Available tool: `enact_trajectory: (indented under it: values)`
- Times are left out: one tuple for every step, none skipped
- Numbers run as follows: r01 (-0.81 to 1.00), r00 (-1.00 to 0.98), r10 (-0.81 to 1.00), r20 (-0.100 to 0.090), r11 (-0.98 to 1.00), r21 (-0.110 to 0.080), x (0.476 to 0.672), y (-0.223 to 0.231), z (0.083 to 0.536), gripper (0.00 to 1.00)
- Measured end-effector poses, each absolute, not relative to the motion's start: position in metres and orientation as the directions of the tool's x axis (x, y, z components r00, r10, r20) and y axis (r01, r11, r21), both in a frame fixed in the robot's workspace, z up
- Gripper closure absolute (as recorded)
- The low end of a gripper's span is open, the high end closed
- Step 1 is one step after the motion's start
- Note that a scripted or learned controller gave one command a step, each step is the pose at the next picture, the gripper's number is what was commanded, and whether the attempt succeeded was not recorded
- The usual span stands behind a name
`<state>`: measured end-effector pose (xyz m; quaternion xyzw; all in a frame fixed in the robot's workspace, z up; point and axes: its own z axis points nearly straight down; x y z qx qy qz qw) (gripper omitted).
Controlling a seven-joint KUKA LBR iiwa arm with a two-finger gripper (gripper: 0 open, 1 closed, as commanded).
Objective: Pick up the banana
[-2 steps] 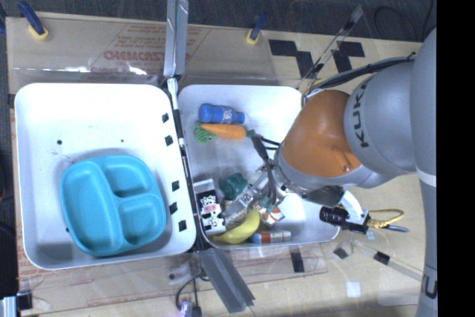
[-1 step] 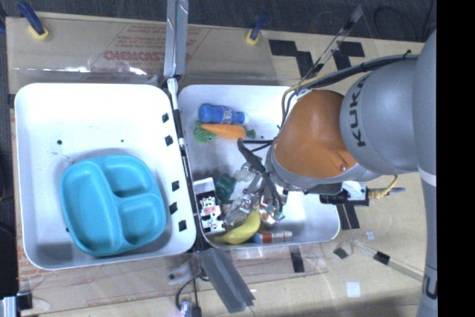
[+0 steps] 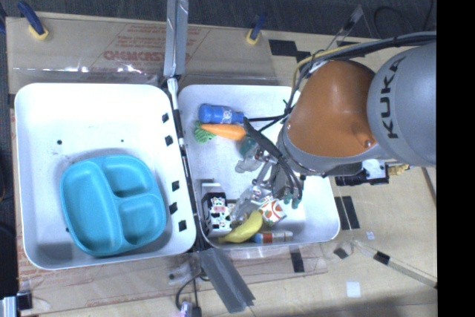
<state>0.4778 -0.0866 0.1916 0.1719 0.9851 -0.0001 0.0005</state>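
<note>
The yellow banana point(image 3: 246, 227) lies near the front wall of the right bin point(image 3: 315, 223), curved, with one end up toward the gripper. My gripper point(image 3: 256, 203) hangs directly over the banana's upper end, its metal fingers pointing down at it. The arm's orange band point(image 3: 330, 111) and grey body cover the right half of that bin. I cannot see whether the banana sits between the fingers.
A carrot point(image 3: 223, 131) and a blue bottle point(image 3: 219, 113) lie at the back of the right bin. A small printed box point(image 3: 216, 208), a red-and-white item point(image 3: 275, 211) and a marker point(image 3: 274, 237) crowd the banana. A blue divided tray point(image 3: 113, 201) rests in the left bin point(image 3: 44, 122).
</note>
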Motion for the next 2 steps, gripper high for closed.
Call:
enact_trajectory:
  values:
    - [0.310, -0.951, 0.310, 0.000, 0.951, 0.002, 0.4786, -0.1113, 0.1099, 0.00]
    - [0.306, -0.952, 0.306, 0.002, 0.952, 0.002, 0.4789, -0.1112, 0.1189, 1.00]
